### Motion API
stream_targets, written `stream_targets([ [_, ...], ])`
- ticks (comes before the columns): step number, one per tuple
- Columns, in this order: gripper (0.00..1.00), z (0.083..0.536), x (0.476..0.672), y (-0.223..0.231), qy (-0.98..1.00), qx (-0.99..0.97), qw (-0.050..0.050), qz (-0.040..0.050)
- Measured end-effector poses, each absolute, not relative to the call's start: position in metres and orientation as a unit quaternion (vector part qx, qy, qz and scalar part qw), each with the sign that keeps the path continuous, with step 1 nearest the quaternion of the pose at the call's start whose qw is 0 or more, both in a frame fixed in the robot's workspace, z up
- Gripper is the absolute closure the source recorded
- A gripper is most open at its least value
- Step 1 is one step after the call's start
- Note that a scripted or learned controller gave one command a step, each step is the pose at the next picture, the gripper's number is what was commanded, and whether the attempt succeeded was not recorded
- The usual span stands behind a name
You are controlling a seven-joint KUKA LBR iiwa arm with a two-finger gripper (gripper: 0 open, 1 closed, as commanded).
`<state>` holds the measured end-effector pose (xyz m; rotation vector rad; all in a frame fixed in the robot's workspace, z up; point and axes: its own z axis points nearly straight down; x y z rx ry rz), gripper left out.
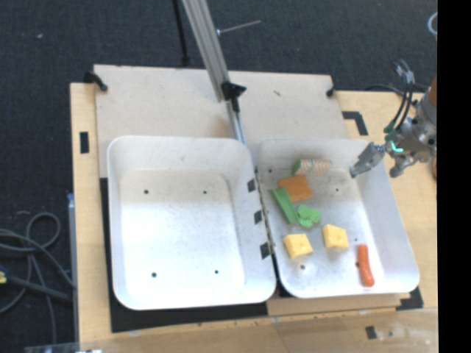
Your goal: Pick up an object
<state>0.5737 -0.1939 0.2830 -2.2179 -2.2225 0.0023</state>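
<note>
Jaws (379, 162) hanging spread, nothing between them, over right bin (390, 219) upper right rim; striped shell-like piece (315, 168) lying nearest, leftward; orange block (296, 188) just beyond.

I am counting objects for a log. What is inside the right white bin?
The right white bin holds an orange block, green pieces, two yellow cubes, a red stick and a striped piece, partly covered.
</note>
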Motion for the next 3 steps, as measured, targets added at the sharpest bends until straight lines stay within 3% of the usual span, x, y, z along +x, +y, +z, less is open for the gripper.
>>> stream_targets([
  [1, 0.00, 0.285, 0.574, -0.194, -0.708, -0.706, -0.001, -0.0003],
  [3, 0.00, 0.193, 0.565, -0.196, -0.707, -0.707, 0.001, 0.0017],
])
